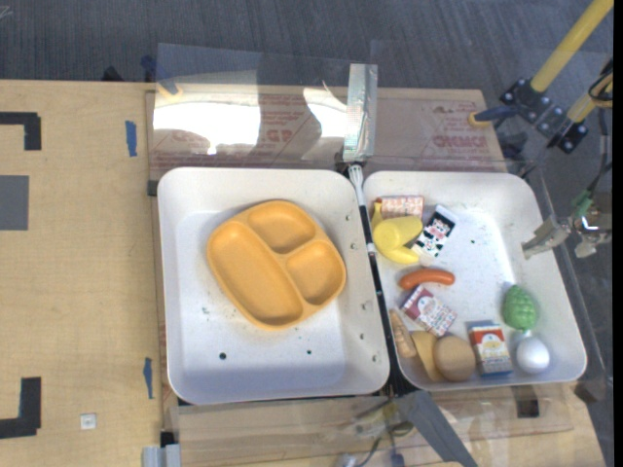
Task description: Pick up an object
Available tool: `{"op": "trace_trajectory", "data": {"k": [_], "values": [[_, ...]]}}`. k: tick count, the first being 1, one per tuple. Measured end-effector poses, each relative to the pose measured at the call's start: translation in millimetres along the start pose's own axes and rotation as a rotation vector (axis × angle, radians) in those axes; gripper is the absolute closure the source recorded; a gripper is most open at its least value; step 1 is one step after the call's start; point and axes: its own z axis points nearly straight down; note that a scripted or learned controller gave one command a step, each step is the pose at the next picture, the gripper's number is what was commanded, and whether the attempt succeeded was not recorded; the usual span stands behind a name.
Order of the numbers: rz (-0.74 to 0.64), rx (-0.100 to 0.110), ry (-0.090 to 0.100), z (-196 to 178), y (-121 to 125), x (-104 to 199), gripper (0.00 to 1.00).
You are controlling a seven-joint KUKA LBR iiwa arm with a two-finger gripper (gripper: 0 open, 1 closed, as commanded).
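The camera looks down at a slant on a tan worktop (78, 280) with black marks and blue tape bits, dark grey floor beyond it, and a clear glossy sheet lying behind two white bins. The left bin (185, 358) holds an orange divided plate (277, 263), its long axis running from upper left to lower right. The right bin (487, 222) holds the small things: a yellow piece (397, 238) beside a black-and-white carton (436, 233), a small box (400, 205) above them, a red sausage (427, 278) lying nearly level with its long axis left to right, a red-and-white packet (429, 309), a tan egg (454, 356), a small carton (490, 346), a silver ball (532, 354) and a green cone (521, 307) pointing up the frame. The claw (565, 232) hangs at the right bin's right rim, apart from all the things; whether it is open or closed cannot be told. A yellow pole (579, 32) with a black clamp stands at upper right.
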Motion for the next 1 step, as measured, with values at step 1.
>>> {"op": "trace_trajectory", "data": {"k": [1], "values": [[-0.092, 0.003, 0.003, 41.1, 20.7, 89.6, 0.0]]}}
